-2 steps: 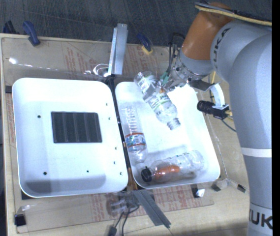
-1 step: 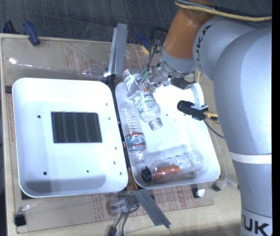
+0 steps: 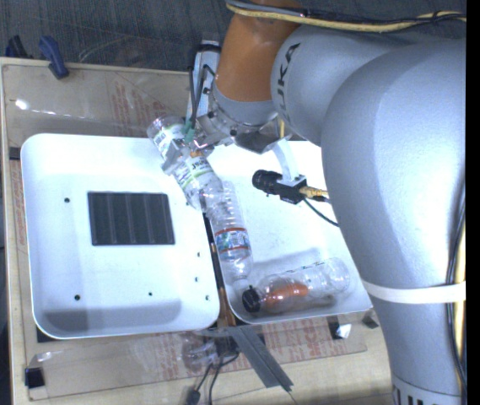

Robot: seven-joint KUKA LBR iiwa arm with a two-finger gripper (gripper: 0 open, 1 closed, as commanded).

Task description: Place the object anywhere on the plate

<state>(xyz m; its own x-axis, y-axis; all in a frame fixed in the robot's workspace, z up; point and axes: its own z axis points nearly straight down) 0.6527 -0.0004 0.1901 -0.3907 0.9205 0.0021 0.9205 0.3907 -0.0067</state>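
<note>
A dark grey ribbed plate [image 3: 131,218] lies flat in the middle of the left bin [image 3: 54,302]. My gripper [image 3: 196,138] hangs over the divide between the two bins, above the plate's far right corner. It is shut on a clear plastic bottle [image 3: 180,163] with a white and green label. The bottle is tilted, its cap end pointing to the far left. The arm's orange band and grey wrist hide the upper part of the gripper.
The right bin [image 3: 341,315] holds a second clear bottle [image 3: 230,233] along its left wall. A clear bottle with a black cap and brown contents [image 3: 294,290] lies at its near edge. Blue clamps [image 3: 52,56] sit at the bench's far left corner.
</note>
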